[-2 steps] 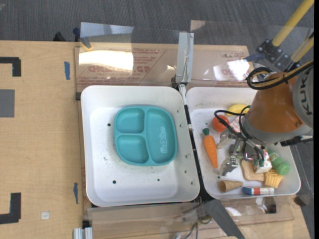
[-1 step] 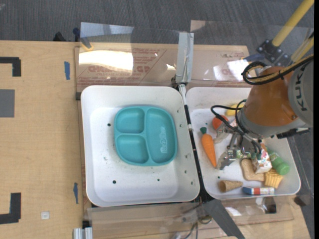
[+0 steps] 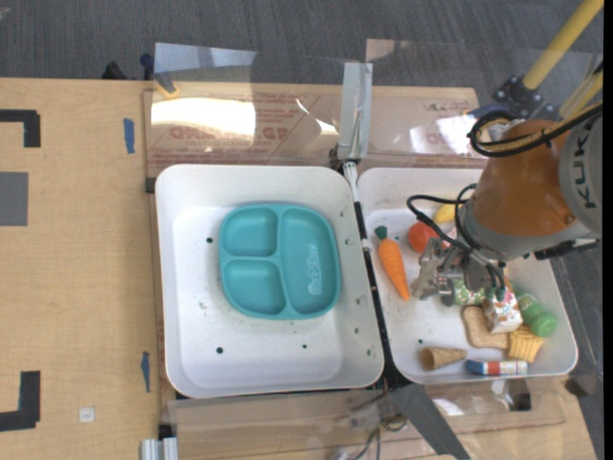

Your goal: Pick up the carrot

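Showing: one arm over two white bins on a tan surface (image 3: 67, 257), seen from above at a slant.
Arm: grey with an orange band (image 3: 522, 195), entering from 3 o'clock and hanging over the right bin (image 3: 565, 353).
Tool: the tool (image 3: 442, 278) sits low in the right bin, just to the 3 o'clock side of the carrot; whether it is open or closed cannot be told, since cables and the wrist crowd it.
Carrot: the carrot (image 3: 392, 264) lies flat on the floor of the right bin near its 9 o'clock wall, green top toward 12 o'clock, tip toward 6 o'clock; nothing visibly grips it.
Progress: judged as approach made, grasp and lift both left to do.
Neighbours: a red-orange round piece (image 3: 422, 236) lies at 1 o'clock of the carrot; a cone (image 3: 442, 356), a marker-like tube (image 3: 496, 366), a cracker (image 3: 524, 344) and a green piece (image 3: 538, 320) cluster toward 5 o'clock.
Edges: the bin wall and the divider (image 3: 367, 257) stand close at 9 o'clock of the carrot, so room on that side looks tight.
Open room: bare bin floor lies toward 6 o'clock of the carrot tip.
Left bin: the left bin (image 3: 182, 286) carries a teal divided plate (image 3: 281, 260), well apart from the work.
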Robot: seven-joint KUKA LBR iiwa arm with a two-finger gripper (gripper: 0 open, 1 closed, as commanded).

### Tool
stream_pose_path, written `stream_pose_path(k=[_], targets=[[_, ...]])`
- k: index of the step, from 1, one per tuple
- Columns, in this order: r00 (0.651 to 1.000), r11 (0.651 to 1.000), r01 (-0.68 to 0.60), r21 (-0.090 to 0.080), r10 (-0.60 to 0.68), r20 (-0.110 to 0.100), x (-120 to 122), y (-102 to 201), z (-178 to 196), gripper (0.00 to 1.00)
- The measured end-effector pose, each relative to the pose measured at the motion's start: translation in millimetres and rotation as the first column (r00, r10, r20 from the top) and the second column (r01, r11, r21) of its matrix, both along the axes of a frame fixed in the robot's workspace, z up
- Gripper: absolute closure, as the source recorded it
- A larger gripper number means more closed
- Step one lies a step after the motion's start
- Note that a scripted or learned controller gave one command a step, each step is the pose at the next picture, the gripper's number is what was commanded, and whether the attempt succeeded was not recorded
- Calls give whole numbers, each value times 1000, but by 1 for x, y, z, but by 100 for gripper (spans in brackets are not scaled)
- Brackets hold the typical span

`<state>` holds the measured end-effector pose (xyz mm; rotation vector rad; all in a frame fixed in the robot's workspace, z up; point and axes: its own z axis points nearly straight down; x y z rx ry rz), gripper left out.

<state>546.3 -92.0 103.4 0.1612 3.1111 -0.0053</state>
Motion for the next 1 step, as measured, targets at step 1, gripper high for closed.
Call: stream_pose_path(k=[1], targets=[[983,983,184,15,-184,-19,3,110,69,100]])
